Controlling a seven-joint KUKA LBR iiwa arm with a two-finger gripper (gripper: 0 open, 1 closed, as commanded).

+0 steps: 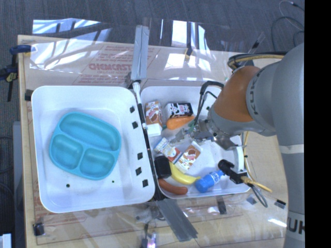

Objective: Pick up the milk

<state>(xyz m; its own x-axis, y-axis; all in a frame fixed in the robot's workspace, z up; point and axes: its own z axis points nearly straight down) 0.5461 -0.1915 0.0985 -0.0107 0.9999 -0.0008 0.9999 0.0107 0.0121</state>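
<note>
The milk (178,109) is a small carton with a black and white cow pattern. It lies near the back of the right bin (235,190), just behind an orange item (179,122). My gripper (190,132) reaches in from the right and hangs over the middle of that bin. It is a little in front and to the right of the milk, close to the orange item. Nothing can be seen held in it.
The right bin also holds a brown carton (152,112), two small juice cartons (165,148) (189,157), a banana (183,176), a sausage (173,187), a blue bottle (209,181) and a black block (162,167). The left bin (46,190) holds a blue divided plate (85,145).
</note>
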